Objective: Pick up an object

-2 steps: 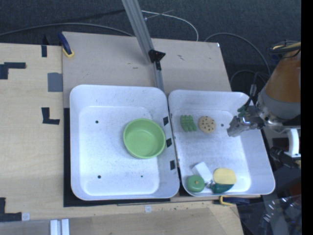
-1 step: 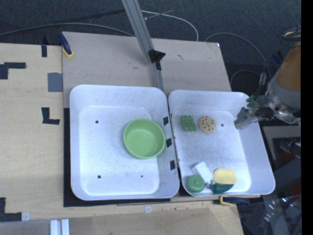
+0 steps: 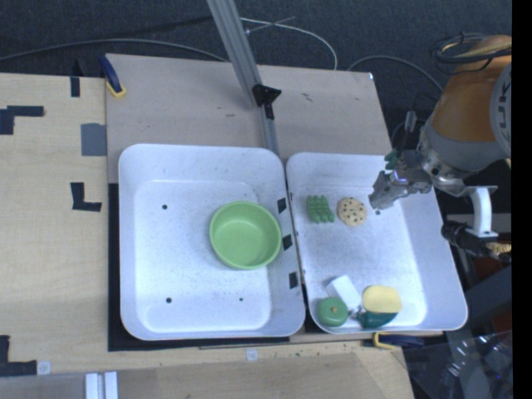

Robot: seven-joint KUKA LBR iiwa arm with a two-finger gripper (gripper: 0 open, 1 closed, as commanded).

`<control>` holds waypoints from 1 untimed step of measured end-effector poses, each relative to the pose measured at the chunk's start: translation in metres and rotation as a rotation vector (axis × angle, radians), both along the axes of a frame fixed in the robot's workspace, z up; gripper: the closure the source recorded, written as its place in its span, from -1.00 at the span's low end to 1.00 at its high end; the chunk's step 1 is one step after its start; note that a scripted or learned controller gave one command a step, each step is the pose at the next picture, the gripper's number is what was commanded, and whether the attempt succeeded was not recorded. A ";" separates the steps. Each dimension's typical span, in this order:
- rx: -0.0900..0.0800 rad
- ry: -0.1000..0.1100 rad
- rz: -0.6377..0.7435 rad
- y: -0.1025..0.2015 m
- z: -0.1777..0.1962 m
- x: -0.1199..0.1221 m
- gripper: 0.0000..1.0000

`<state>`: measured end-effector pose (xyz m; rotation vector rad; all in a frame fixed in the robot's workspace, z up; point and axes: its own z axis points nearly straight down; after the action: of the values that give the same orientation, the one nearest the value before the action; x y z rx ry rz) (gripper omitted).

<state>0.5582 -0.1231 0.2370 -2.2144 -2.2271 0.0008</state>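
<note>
My gripper point(image 3: 381, 199) hangs over the upper right part of the right bin point(image 3: 432, 248), just right of a round cookie point(image 3: 352, 212). A ridged green piece point(image 3: 319, 209) lies left of the cookie. At the bin's front edge sit a green round toy point(image 3: 333, 312), a white block point(image 3: 344, 290), a yellow object point(image 3: 381, 298) and a teal piece point(image 3: 377, 317). Nothing shows between the gripper's fingers.
A green bowl point(image 3: 244, 235) rests in the left bin point(image 3: 150, 223). A grey metal pole point(image 3: 237, 40) rises from the bench behind the bins. The arm's orange band point(image 3: 474, 106) is at the right edge. Cables lie on the dark floor beyond.
</note>
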 end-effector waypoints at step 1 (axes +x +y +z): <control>0.000 0.001 0.000 0.050 -0.013 0.017 1.00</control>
<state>0.5749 -0.0733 0.2240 -2.2138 -2.2268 0.0015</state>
